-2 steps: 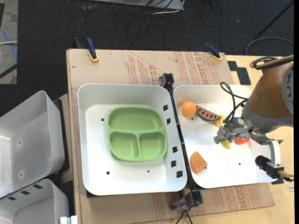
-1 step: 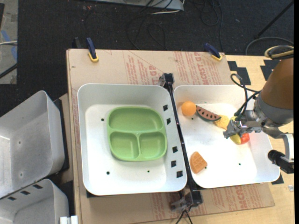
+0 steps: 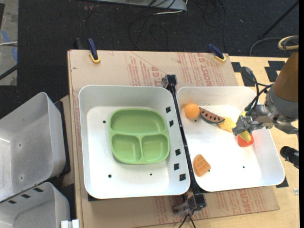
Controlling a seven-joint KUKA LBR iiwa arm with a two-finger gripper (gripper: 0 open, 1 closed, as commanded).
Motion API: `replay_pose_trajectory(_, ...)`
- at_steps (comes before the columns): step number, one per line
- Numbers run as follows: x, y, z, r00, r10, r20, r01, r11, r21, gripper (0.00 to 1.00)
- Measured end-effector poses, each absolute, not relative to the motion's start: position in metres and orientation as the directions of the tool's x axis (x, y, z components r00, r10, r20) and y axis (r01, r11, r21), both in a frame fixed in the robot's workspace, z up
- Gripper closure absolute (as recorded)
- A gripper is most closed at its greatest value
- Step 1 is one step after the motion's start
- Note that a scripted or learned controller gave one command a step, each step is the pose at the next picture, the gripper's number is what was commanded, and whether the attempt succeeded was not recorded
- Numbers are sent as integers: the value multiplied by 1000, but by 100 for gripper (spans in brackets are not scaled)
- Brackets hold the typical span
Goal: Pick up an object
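My gripper [image 3: 244, 128] is low over the right side of the right bin [image 3: 266, 172], reaching in from the right. Directly under and touching its tip lies a small red object with a yellow-green top [image 3: 245, 139]. A yellow piece [image 3: 228, 124] sits just left of the gripper. Further left are a watermelon slice [image 3: 211, 116] and an orange ball [image 3: 191, 110]. An orange waffle-like piece [image 3: 201, 165] lies near the bin's front left. Whether the red object is gripped is hidden by the gripper body.
The left bin [image 3: 95, 175] holds a green divided plate [image 3: 140, 136]. A black divider [image 3: 180, 137] runs between the bins. Other white tubs [image 3: 23, 137] stand off the bench to the left. The right bin's front half has open floor.
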State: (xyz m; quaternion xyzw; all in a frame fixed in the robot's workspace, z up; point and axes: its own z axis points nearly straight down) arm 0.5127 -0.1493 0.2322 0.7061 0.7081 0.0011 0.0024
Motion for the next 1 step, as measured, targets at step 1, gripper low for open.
replay_pose_trajectory(1,536,-105,223,-6,1000,0,1000,6,2,100)
